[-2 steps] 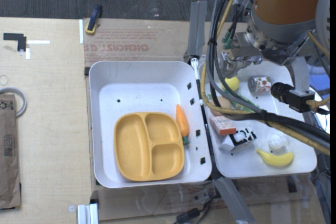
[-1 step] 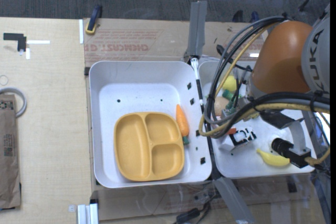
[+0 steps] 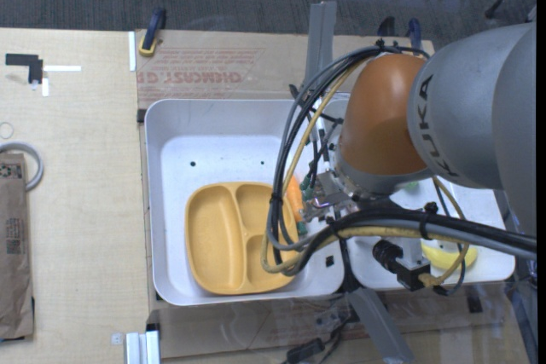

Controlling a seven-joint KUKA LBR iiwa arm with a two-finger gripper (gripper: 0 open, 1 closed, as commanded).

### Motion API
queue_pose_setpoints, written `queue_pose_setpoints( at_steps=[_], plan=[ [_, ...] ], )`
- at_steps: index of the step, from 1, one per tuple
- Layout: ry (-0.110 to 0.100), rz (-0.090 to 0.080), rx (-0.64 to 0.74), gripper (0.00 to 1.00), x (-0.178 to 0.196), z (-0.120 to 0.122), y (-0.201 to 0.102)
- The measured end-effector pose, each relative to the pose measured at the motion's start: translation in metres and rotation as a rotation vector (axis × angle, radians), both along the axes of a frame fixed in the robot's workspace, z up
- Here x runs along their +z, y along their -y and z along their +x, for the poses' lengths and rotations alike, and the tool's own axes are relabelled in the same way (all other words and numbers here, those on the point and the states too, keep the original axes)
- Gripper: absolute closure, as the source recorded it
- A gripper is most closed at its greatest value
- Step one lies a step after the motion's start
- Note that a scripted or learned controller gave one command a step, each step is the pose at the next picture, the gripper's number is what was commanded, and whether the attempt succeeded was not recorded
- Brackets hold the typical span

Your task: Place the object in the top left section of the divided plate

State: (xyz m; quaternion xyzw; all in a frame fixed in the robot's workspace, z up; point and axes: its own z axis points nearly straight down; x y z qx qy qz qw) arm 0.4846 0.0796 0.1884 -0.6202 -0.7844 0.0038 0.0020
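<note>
Blocking tool, grip unclear: arm | divided plate | banana right bin

arm: white letters "KUKA" on its grey casing, partly cut off | cardboard sheet: red print, upside down, appears to read "CHEMCAST GP" | brown paper bag: small dark print, too small to read

Arm + cables over plate's right side, left side open
</note>
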Motion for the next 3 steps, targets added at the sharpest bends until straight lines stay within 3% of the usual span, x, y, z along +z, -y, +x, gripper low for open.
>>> queue_pose_setpoints(
  at_steps=[1, 2, 3],
  plan=[
    [0.000, 0.000, -0.087, 1.00, 0.000, -0.008, 0.051],
    [0.003, -0.001, -0.137, 1.00, 0.000, 0.109, 0.133],
    [0.001, -0.001, -0.237, 1.00, 0.000, 0.007, 0.035]
  ],
)
